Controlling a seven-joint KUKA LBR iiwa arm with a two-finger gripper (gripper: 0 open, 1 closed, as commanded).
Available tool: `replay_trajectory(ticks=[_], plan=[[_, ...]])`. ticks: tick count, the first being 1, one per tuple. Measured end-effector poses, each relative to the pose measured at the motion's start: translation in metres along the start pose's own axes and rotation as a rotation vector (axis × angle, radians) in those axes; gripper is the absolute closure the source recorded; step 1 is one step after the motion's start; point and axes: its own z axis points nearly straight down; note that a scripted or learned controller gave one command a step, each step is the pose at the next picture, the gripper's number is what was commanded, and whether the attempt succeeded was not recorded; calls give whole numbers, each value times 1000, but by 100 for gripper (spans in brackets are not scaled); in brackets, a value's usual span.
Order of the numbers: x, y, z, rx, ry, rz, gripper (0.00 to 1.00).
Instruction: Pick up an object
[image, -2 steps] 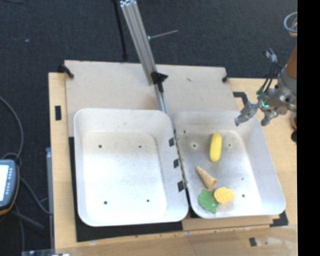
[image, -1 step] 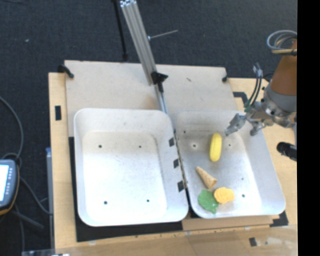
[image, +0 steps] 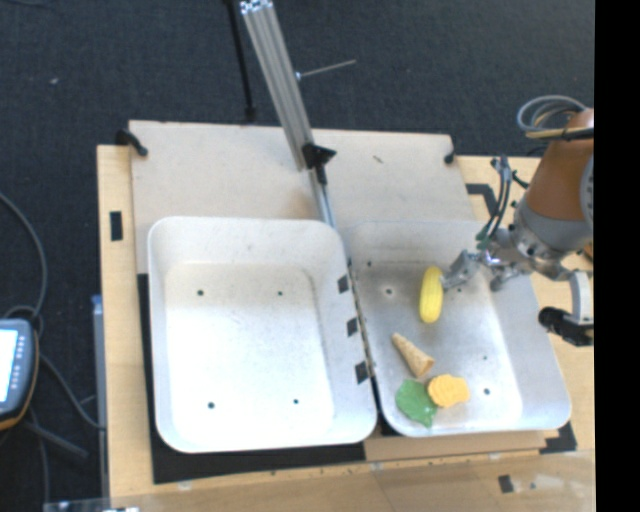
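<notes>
Leftmost, the left bin shows bare white floor. Next, the right bin holds a green piece, a tan cone, an orange piece and a yellow corn cob. Just right of the cob sits the gripper; whether it is open or closed cannot be told.

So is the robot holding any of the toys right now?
Cannot be told. The end effector sits right beside the yellow toy, but nothing is clearly between its tips.
</notes>
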Motion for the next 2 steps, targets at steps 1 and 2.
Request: replay_trajectory(ticks=[1,2], plan=[[-3,4,43,-19,-5,2,0],[-5,6,28,-25,-7,5,100]])
